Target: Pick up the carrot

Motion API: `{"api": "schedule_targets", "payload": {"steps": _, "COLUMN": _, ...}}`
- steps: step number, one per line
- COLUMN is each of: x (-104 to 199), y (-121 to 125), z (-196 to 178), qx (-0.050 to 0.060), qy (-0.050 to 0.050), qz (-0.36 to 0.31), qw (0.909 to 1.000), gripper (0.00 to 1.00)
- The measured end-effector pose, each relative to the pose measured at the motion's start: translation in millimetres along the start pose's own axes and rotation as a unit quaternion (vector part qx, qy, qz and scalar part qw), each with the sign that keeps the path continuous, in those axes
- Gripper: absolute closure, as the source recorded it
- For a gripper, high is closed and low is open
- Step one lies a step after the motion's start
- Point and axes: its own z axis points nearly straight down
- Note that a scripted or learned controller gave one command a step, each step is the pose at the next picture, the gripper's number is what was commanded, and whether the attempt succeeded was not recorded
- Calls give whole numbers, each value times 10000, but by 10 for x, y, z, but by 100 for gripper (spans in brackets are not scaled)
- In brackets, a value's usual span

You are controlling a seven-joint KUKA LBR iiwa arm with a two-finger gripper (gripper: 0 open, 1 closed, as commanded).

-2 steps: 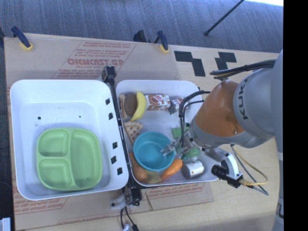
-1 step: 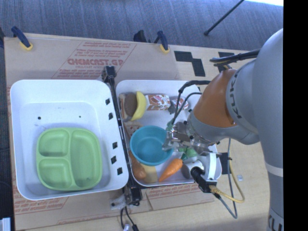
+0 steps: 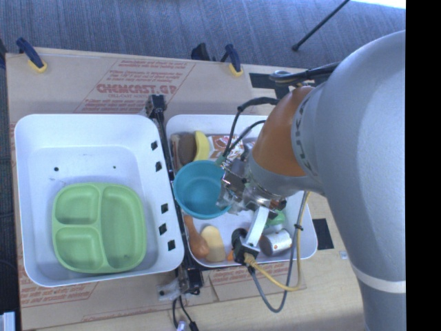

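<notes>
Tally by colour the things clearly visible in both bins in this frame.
Green: 1, divided plate
Blue: 1, cup
Yellow: 2, banana, pale lump
Orange: 1, carrot
Brown: 1, rounded piece
Silver: 1, can
Total: 7; more may hide under the arm.

The arm [image 3: 358, 150] covers much of the carrot's [image 3: 193, 232] bin [image 3: 213, 119].

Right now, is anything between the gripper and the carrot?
Yes: the blue cup sits beside the gripper, just above the carrot in the view, and a pale yellow piece lies close on the carrot's right.
</notes>
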Motion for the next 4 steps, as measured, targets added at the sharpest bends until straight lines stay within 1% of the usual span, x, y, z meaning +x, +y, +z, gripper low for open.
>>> {"api": "schedule_targets", "payload": {"steps": 1, "x": -620, "y": 460, "z": -535, "qx": 107, "qy": 55, "qz": -1613, "qw": 9868, "gripper": 100}}
{"api": "schedule_targets", "payload": {"steps": 2, "x": -608, "y": 455, "z": -531, "qx": 112, "qy": 64, "qz": -1615, "qw": 9868, "gripper": 0}}
{"api": "schedule_targets", "payload": {"steps": 3, "x": -817, "y": 454, "z": 798, "qx": 137, "qy": 85, "qz": -3132, "qw": 9496, "gripper": 0}}
{"api": "schedule_targets", "payload": {"steps": 4, "x": -864, "y": 522, "z": 658, "qx": 53, "qy": 26, "qz": -3118, "qw": 9501, "gripper": 100}}
